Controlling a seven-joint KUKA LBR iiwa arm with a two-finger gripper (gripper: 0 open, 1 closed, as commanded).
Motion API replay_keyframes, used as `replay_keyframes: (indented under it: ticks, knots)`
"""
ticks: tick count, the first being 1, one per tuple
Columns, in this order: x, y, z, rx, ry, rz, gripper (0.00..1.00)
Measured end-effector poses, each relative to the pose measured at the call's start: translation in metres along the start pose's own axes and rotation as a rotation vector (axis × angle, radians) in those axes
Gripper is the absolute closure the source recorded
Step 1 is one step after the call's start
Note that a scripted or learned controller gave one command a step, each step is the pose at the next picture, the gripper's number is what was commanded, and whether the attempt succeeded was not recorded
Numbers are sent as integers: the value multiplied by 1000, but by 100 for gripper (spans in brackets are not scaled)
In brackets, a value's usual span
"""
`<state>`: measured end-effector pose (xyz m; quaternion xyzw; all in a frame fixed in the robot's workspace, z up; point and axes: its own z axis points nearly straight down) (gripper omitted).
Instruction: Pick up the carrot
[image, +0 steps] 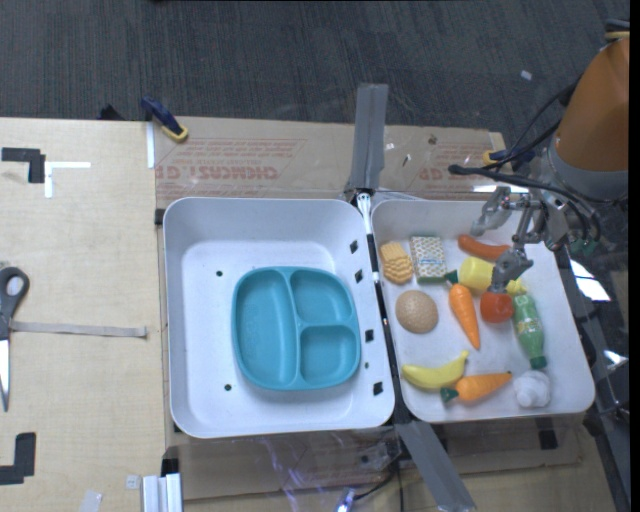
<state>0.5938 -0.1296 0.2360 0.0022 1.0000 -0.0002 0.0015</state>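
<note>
The grey two-finger tool (513, 262) is hanging over the right-hand shallow white bin (573, 330), its tip just above a yellow plastic piece (477, 273) and a red round toy tomato (496, 306). I cannot tell how the tool is set. The tapered orange plastic carrot (464, 313) is lying down and to the left of the tool, close by, its long axis running slantwise with the thick end nearer the tool and the point heading away, toward a yellow toy banana (434, 372). A second orange carrot-like toy (478, 386) is resting farther below. The one arm is reaching from the right. On the tabletop behind the bins, mirrored red lettering on cardboard (240, 171) is showing, too faint to read.
</note>
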Motion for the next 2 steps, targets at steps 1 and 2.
replay_keyframes:
  ticks: [1, 2]
  knots:
    - [16, -6, 137, 0, 1, 189, 0]
    - [14, -6, 126, 2, -6, 186, 100]
